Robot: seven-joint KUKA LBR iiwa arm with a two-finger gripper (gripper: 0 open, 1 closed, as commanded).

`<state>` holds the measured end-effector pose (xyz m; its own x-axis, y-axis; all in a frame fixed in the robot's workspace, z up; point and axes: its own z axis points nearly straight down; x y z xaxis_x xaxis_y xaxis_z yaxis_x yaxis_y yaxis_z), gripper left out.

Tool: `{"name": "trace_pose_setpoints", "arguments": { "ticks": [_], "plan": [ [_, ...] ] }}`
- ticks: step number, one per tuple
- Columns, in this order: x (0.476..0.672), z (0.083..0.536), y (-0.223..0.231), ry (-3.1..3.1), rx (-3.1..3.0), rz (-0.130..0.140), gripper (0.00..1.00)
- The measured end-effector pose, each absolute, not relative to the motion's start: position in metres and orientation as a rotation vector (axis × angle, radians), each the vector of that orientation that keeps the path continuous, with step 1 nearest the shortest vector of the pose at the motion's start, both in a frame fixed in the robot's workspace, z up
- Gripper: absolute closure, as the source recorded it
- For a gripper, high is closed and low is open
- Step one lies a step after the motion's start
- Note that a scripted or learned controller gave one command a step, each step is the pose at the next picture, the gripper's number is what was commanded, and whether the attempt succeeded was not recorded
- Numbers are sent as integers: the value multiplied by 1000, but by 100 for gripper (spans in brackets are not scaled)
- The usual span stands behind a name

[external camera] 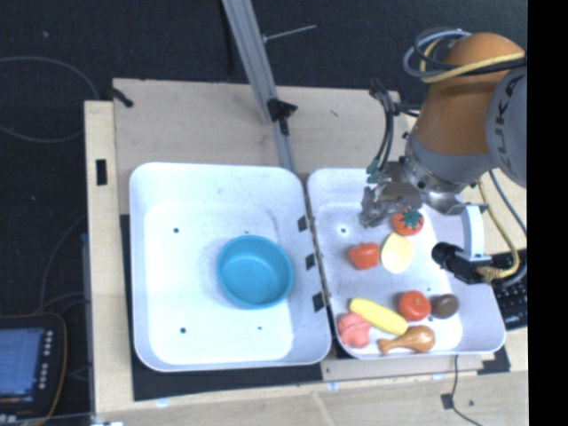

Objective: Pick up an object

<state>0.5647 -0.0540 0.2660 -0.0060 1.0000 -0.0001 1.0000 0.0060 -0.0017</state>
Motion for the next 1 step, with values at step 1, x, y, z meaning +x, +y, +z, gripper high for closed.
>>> {"name": "trace_pose_setpoints", "arguments": {
  "ticks": [1],
  "plan": [
    [550,259,5,-2227,-2211,3,100]
  ]
}}
